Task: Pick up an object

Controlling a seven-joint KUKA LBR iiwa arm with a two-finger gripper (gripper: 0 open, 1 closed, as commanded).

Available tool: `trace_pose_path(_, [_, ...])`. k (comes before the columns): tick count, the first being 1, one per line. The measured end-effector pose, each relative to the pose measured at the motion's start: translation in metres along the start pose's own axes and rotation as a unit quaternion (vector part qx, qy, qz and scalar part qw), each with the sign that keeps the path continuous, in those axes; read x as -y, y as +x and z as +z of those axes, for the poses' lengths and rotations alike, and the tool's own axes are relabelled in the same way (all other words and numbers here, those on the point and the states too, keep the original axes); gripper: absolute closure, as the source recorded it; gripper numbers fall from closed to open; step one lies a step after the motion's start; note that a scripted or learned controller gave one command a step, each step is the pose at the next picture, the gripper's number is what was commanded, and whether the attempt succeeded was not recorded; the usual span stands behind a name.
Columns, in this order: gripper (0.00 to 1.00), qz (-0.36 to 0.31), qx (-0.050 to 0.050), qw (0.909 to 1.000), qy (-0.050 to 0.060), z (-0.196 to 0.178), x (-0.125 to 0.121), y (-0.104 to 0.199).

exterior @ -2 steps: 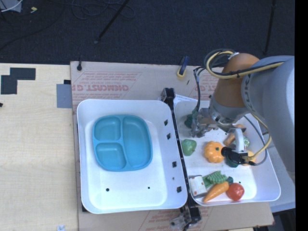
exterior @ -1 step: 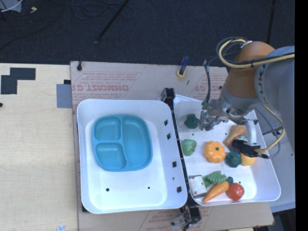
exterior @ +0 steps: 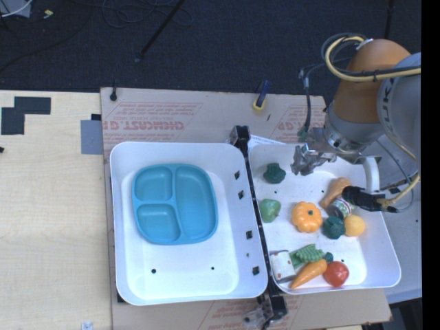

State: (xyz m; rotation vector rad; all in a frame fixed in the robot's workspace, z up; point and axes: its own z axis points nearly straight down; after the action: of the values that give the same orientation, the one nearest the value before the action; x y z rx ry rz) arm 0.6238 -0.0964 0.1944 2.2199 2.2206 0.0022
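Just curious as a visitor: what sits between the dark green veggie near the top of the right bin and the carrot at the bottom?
In the camera view, a light green piece lies between the dark green veggie and the carrot.

two bins sit side by side on the counter (exterior: 55,218). the left bin (exterior: 137,280) holds a divided tray (exterior: 174,203) toward its far left part. the right bin (exterior: 381,267) holds the small items: a dark lump (exterior: 274,173) at the far left, a leafy piece (exterior: 269,210) nearer, a pumpkin (exterior: 306,216) to its right, and a carrot (exterior: 308,273) beside a tomato (exterior: 336,273) at the near edge. the gripper (exterior: 304,162) hangs over the right bin's far side, right of the dark lump.
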Motion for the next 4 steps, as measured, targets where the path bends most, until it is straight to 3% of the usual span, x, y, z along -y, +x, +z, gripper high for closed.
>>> trace_pose_path(1, [1.0,0.0,0.0,1.0,0.001,-0.035,0.0,-0.001])
trace_pose_path(2, [1.0,-0.001,-0.001,1.0,0.003,-0.042,0.021,0.049])
trace_pose_path(3, [1.0,0.0,0.0,1.0,0.004,-0.023,0.032,0.061])
trace_pose_path(4, [1.0,-0.001,0.0,1.0,0.002,-0.037,0.027,0.064])
